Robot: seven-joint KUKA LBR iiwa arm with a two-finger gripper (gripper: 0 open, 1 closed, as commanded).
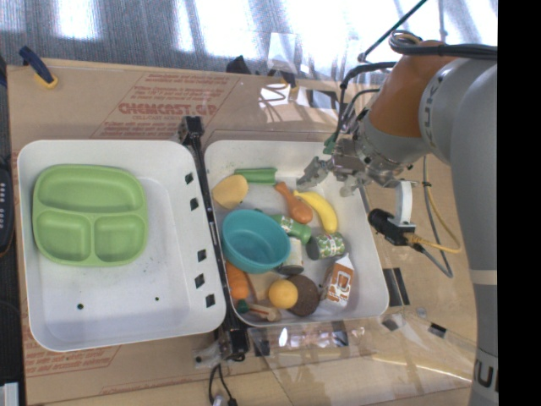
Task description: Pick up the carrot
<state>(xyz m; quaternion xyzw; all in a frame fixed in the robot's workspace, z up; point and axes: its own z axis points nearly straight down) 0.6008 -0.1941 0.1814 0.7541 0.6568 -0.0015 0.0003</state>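
Note:
The carrot (237, 282) is a short orange piece lying in the right bin (370, 242), near its front left corner, tucked against the blue bowl (254, 239). My gripper (330, 179) hovers over the bin's far right part, above the banana (319, 210) and well away from the carrot. Its fingers (311, 174) are spread open with nothing between them.
Crowding the right bin are a green cucumber (256, 176), a yellow potato-like piece (230, 191), an orange drumstick (293, 203), a green bottle (325, 246), an orange (283, 293), a brown lump (304, 296) and a small carton (340, 282). The left bin (51, 315) holds a green divided plate (89, 214).

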